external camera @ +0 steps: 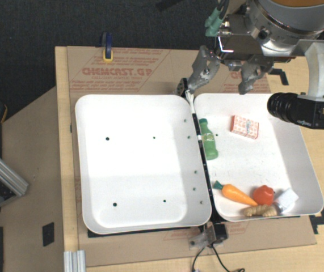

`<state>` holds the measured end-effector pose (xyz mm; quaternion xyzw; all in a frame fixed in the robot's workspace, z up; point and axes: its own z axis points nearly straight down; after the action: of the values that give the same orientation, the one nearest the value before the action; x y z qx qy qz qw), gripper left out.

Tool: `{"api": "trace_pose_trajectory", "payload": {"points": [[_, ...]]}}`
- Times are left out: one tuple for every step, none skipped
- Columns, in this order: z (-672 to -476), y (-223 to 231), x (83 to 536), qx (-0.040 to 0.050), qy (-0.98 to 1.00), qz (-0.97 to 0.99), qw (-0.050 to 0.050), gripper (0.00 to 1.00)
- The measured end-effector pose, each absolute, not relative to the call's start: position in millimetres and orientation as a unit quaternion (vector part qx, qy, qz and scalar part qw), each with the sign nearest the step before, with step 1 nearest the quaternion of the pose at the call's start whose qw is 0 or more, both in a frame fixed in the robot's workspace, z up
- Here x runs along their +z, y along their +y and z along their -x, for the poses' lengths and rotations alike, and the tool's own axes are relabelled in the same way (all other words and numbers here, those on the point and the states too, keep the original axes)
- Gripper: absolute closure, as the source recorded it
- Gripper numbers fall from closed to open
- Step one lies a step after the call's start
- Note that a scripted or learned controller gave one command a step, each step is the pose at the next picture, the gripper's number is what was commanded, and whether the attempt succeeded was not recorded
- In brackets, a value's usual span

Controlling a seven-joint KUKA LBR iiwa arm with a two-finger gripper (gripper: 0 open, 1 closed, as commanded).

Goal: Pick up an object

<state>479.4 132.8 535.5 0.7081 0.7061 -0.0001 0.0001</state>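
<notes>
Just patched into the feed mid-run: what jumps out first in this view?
The grey two-finger gripper hangs open at the far edge of the right white bin, holding nothing. The bin's contents are mostly bunched at its near edge: an orange toy carrot, a red tomato-like toy. A green plastic bottle lies by the divider, a pink patterned box further in.

Smooth matt white plastic bins [133, 109] on printed brown cardboard [144, 64]; glossy green plastic bottle [209, 140].

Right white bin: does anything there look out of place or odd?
Nothing is spilled or broken. The green plastic bottle lies on its side against the right white bin's left wall, and the other items crowd the near edge.
</notes>
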Motion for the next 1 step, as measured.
{"api": "trace_pose_trajectory", "payload": {"points": [[-478.9, 182.5, 534.7, 0.0010, 0.709, -0.705, 0.000, 0.00]]}}
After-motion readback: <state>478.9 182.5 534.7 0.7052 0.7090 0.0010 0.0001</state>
